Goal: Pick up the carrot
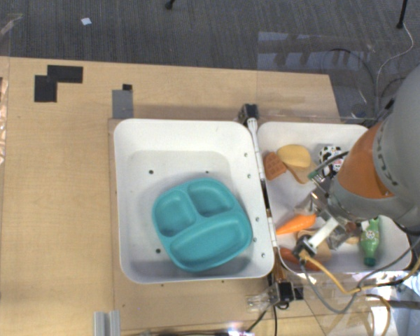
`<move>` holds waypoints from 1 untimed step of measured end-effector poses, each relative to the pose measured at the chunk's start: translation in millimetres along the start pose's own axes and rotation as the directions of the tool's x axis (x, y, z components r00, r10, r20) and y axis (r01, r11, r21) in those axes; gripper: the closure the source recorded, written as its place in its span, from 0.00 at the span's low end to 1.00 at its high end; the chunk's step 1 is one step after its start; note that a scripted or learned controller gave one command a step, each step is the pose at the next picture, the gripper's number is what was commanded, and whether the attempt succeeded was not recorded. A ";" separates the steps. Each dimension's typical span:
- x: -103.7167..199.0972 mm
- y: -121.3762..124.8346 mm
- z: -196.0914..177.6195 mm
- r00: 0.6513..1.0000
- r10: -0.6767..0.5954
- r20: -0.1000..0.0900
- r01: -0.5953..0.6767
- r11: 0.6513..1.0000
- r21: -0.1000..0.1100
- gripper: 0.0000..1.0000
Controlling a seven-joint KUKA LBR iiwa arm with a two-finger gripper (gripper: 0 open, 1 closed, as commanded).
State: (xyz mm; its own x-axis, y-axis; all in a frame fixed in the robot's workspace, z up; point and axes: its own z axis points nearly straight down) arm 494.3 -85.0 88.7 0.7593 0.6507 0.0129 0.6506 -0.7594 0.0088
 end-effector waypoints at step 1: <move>0.0 0.0 0.0 1.000 0.000 0.000 0.000 1.000 0.000 0.00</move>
State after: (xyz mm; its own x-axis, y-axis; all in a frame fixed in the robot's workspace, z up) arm 494.3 -85.0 88.6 0.7593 0.6507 0.0129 0.6506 -0.7594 0.0088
